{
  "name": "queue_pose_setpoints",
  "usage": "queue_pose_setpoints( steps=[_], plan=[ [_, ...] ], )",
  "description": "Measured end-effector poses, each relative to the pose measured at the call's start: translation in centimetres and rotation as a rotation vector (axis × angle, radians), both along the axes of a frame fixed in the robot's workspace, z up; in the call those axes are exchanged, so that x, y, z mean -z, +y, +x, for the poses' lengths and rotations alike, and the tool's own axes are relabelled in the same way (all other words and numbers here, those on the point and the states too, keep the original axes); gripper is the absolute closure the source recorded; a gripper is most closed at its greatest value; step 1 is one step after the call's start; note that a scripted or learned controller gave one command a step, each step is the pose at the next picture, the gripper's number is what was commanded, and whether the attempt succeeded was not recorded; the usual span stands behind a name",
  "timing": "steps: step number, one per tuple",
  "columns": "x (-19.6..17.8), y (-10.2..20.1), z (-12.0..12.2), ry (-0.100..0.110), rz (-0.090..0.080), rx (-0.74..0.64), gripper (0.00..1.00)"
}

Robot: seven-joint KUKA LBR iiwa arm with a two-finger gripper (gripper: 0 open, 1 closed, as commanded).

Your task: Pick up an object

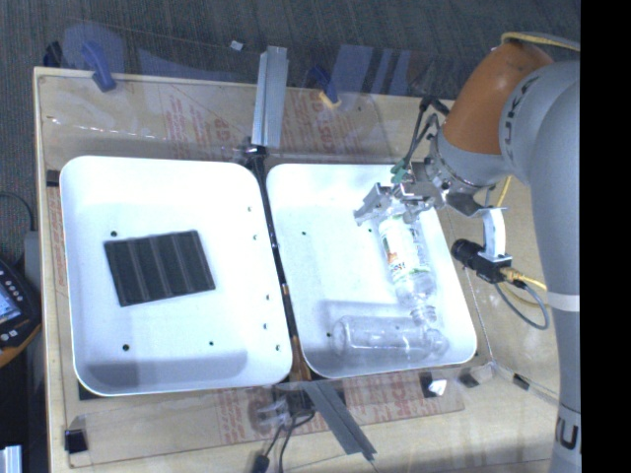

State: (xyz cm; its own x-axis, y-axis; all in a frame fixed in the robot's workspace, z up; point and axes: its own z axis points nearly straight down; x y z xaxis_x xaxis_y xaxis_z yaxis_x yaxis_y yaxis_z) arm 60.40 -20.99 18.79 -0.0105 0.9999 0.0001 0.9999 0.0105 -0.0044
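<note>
Bottles [406,264] in right bin [315,264]

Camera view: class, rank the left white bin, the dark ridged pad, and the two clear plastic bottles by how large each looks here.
1. left white bin
2. dark ridged pad
3. The two clear bottles look alike: the lying bottle near the right bin's front wall and the labelled bottle below the gripper. I would not rank them.
</note>
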Motion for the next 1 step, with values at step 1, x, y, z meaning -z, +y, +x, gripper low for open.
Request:
queue_pose_setpoints(
  steps=[1],
  plan=[
    [-0.74, 0.08, -3.22, -0.001, 0.001, -0.044, 0.0]
  ],
)
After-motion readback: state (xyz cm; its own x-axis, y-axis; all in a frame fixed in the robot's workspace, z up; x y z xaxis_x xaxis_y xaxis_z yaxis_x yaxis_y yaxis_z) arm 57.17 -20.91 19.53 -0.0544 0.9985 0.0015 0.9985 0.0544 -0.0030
